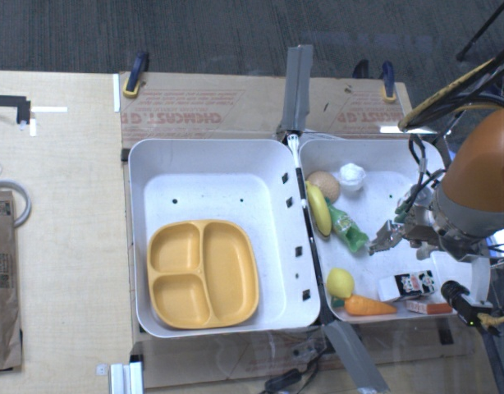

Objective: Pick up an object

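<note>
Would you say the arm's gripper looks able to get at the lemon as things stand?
Probably yes: the lemon lies uncovered in the right bin, with the carrot beside it, and the gripper hovers nearby with nothing between them.

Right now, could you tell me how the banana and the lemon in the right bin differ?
The banana is long and curved; the lemon is short and rounded. The banana lies toward the far part of the right bin, touching a brown rounded item and a green item; the lemon sits near the front, beside the carrot. Both are yellow and lie along the bin's left wall.
</note>
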You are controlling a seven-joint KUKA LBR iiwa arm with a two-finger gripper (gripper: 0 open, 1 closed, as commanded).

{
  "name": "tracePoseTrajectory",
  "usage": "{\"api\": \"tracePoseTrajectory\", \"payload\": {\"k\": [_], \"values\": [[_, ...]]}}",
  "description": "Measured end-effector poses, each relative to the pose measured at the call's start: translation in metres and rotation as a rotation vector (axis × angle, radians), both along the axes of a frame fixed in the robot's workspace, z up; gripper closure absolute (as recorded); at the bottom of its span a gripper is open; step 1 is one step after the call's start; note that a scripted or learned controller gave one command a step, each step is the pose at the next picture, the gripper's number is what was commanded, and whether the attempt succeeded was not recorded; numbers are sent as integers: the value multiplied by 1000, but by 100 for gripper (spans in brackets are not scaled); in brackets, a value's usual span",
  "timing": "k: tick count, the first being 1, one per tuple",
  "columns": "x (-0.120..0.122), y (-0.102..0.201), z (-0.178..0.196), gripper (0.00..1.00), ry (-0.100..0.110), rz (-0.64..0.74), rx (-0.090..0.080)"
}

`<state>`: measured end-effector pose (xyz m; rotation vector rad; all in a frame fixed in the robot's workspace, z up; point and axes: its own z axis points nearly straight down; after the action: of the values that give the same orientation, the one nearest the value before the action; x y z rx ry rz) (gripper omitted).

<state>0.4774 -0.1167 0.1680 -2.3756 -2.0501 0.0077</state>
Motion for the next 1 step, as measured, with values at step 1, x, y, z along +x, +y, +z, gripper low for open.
{"api": "tracePoseTrajectory", "payload": {"k": [1], "values": [[11, -28, -38, 0, 1, -65, 0]]}}
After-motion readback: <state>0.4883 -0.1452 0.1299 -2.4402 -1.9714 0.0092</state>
